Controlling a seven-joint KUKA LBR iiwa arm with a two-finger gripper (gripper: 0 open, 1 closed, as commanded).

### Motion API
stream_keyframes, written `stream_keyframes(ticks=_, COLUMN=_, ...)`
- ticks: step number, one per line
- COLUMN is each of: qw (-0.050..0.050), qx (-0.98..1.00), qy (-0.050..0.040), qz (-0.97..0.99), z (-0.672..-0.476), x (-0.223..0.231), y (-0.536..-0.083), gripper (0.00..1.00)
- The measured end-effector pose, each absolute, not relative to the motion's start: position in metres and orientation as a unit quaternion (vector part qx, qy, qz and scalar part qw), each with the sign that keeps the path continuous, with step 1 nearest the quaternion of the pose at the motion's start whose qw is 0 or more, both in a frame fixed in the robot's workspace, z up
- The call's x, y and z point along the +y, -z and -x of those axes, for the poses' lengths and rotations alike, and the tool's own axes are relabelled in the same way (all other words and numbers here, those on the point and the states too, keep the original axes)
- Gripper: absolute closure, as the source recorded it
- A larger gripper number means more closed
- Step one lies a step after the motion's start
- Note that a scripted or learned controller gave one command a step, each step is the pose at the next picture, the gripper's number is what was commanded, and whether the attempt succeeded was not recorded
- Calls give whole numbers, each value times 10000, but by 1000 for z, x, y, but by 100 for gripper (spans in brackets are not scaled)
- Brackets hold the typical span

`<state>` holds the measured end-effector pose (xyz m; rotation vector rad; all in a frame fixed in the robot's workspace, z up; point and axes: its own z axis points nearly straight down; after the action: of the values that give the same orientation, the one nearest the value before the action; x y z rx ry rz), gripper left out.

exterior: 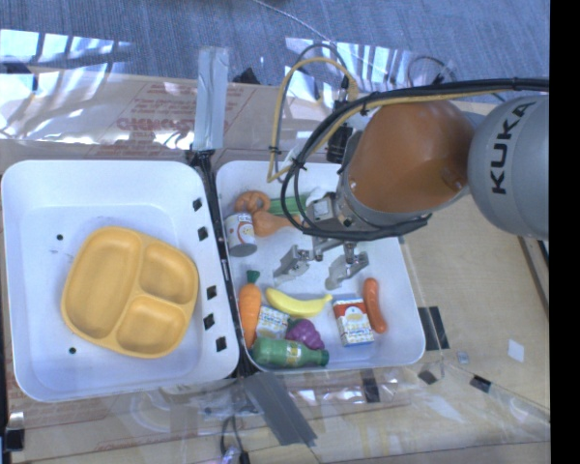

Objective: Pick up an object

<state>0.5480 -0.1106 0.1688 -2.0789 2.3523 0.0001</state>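
Observation:
My gripper (318, 265) hangs over the middle of the right bin (401, 259), open, its two grey fingers (292, 262) spread apart with nothing between them. Just below it lies a yellow banana (298, 304). Along the bin's front sit a carrot (249, 309), a small carton (353, 321), a red sausage (372, 304), purple grapes (306, 334) and a green bottle (288, 354). A small can (239, 233) and an orange-brown squash (261, 214) rest at the back left, partly hidden by cables.
The left bin (29, 220) holds a yellow divided plate (129, 290). A ridge with black clips (213, 259) separates the two bins. The arm's orange band (406, 158) and cables overhang the right bin's back half.

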Motion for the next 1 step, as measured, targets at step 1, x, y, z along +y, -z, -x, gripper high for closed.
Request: stream_keyframes(ticks=1, qw=42, qx=7508, qy=49, qz=6605, z=-520, x=-117, y=-99, gripper=0)
